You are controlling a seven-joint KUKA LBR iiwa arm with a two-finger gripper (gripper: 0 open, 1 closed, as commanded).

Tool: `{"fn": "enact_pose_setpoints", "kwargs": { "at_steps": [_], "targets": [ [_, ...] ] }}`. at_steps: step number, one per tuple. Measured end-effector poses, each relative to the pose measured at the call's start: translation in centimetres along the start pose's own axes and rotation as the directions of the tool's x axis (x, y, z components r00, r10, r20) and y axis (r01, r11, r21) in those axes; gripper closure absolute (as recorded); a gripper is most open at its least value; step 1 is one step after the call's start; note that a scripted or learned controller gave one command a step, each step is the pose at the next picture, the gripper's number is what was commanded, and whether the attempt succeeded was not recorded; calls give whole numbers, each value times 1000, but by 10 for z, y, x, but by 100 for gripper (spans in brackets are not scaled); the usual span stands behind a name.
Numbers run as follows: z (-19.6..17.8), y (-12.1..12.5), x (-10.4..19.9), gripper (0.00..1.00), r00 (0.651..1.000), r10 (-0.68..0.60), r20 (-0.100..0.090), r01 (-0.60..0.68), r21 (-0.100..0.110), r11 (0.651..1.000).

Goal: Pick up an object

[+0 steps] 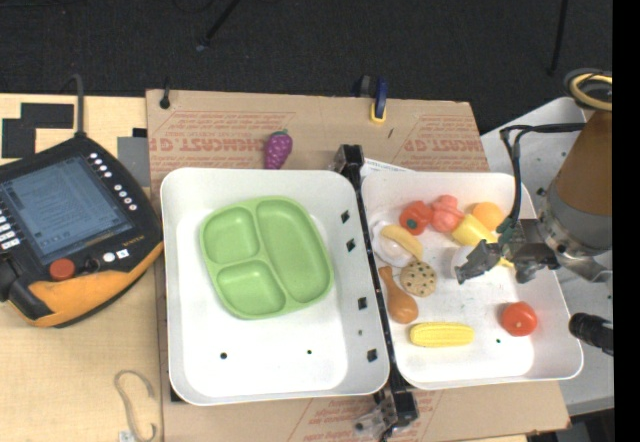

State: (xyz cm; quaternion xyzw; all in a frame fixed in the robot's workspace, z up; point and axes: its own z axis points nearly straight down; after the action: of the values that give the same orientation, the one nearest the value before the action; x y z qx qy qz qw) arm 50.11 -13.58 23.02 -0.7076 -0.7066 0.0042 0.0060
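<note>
The right bin (545, 355) holds several toy foods. Among them are a yellow corn cob (441, 334), a red tomato (517, 318), a round speckled cookie (418, 277), a brown drumstick (399, 300) and a banana (400, 242). A red piece (415, 217), a pink piece (446, 209), a yellow pepper (469, 227) and an orange (488, 214) lie at the back. My dark gripper (478, 260) hangs low over the bin's middle, just right of the cookie and below the pepper. I see nothing held in it.
The left bin (190, 350) carries a green divided plate (266, 256). Purple toy grapes (277, 149) lie on the cardboard behind the bins. A teach pendant (70, 220) sits at the far left. The arm's body (590, 190) stands over the right bin's right rim.
</note>
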Motion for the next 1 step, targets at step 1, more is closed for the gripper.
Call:
{"fn": "enact_pose_setpoints", "kwargs": {
  "at_steps": [1],
  "targets": [
    [-6,2,0,0,1000,-2,2,2,-13,1000]
  ]
}}
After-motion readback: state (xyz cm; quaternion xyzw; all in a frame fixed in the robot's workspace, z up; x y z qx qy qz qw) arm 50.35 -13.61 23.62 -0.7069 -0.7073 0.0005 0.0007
